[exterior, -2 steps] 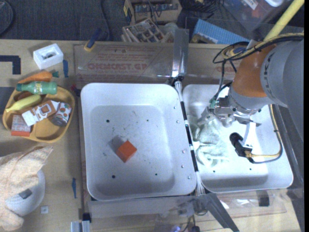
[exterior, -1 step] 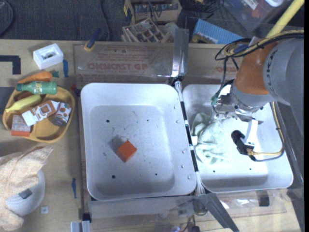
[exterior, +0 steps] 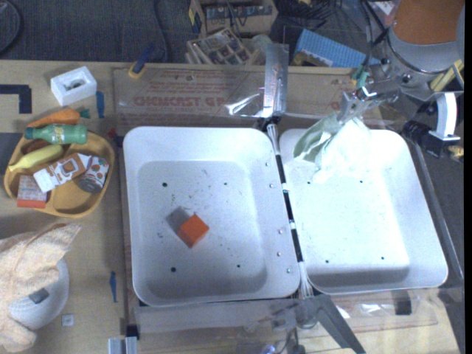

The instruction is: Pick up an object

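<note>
In the camera view, the gripper (exterior: 359,100) hangs over the upper edge of the right bin (exterior: 413,264), at about one o'clock from the middle of the bench. A crumpled clear plastic bag (exterior: 324,140) hangs from between its fingers, so they are closed on the bag's upper end. The bag droops down and toward seven o'clock from the fingers. Its lower part lies over the bin's upper left corner; whether it touches the floor there cannot be told.

The step in hand looks like the lift: the grasp is made and the bag seems mostly off the bin. The next move calls for a straight rise, high enough for the trailing lower end to clear the bin's rim and the divider between the bins. The film is limp and slick, so it may slip from the pinch.

The bag's long axis runs from one o'clock at the fingers to seven o'clock at its free end, which points toward the left bin (exterior: 147,161).

An orange block (exterior: 195,230) lies well apart in the left bin, at about seven o'clock from the bench's middle, one corner pointing toward five o'clock, with a small grey piece (exterior: 177,217) touching its ten-o'clock side.
</note>
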Robot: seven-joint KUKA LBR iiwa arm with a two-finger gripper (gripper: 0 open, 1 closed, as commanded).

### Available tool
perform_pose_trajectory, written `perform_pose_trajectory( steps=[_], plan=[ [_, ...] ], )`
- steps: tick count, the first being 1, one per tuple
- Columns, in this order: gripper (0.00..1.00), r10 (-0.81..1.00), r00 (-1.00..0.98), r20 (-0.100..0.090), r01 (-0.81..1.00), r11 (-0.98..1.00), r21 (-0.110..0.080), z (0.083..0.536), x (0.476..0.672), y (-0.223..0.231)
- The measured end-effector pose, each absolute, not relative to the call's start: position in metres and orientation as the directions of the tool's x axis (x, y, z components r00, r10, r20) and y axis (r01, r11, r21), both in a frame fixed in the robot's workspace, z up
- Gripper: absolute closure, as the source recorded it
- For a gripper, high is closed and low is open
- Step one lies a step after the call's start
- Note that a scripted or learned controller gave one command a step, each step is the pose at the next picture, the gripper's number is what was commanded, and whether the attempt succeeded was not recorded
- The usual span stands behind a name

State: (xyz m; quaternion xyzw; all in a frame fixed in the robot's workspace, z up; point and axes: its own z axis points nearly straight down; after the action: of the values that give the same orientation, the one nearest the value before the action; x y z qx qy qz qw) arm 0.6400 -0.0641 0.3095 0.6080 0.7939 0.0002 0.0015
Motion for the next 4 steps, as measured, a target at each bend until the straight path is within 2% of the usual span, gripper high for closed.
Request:
perform_pose_trajectory(
  steps=[1,2,3,4],
  plan=[
    [0.00,0.965,-0.261,-0.002,0.965,0.261,0.003,0.310,0.640,-0.064],
    [0.00,0.908,-0.418,-0.001,0.908,0.418,0.001,0.186,0.667,-0.081],
    [0.00,0.914,-0.405,-0.001,0.914,0.405,0.001,0.102,0.659,-0.125],
    [0.00,0.891,-0.455,-0.006,0.891,0.455,0.010,0.091,0.580,-0.116]
  ],
)
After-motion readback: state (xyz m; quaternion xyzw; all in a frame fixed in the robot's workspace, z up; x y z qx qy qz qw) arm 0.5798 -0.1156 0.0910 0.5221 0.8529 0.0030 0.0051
